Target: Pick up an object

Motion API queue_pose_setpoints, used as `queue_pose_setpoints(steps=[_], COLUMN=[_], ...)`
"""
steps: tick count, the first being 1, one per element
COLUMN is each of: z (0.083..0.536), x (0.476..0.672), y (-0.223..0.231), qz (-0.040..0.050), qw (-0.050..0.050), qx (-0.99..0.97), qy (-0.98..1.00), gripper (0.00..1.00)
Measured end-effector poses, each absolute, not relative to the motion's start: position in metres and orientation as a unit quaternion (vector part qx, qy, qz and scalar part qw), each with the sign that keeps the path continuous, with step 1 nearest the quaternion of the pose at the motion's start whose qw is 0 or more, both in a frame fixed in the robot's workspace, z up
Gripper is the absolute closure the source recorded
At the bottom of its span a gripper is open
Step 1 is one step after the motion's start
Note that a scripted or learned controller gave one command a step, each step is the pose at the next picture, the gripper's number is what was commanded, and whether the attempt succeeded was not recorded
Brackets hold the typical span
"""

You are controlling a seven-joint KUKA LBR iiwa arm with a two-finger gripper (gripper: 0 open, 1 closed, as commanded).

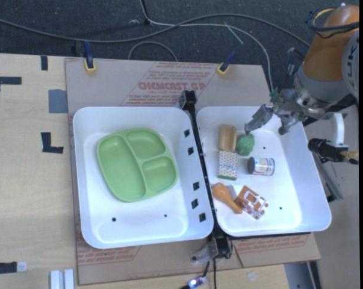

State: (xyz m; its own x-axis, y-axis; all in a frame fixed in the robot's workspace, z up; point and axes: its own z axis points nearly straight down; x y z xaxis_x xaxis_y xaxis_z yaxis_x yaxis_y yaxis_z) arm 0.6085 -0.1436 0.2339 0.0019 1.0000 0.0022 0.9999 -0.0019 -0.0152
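My gripper (271, 123), fingers spread wide and holding nothing, hovers over the right bin (313, 212), the green ball (245, 144) lying just down-left of it.

- Dark grey carpet (241, 5) runs across the top, with thin cables (169, 24) trailing over it.
- Light wooden bench top (24, 179) fills the left side, marked with dark tape pieces (49, 143).
- A brown cardboard sheet (169, 83) with red print lies on the bench, pinned by two clamps (88, 62) at its far edge.
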Motion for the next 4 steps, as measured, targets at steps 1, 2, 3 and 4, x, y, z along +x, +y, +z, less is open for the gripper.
queue_pose_setpoints(steps=[1, 2, 3, 4], z=[0.243, 0.194, 0.131, 0.086], x=[0.611, 0.619, 0.618, 0.619], y=[-0.143, -0.145, -0.144, -0.144], qz=[0.0005, 0.0018, 0.0019, -0.0001], qw=[0.001, 0.001, 0.001, -0.001], qx=[-0.707, -0.707, -0.707, -0.707], qy=[-0.708, -0.707, -0.707, -0.707], gripper=[0.00, 0.00, 0.00, 0.00])
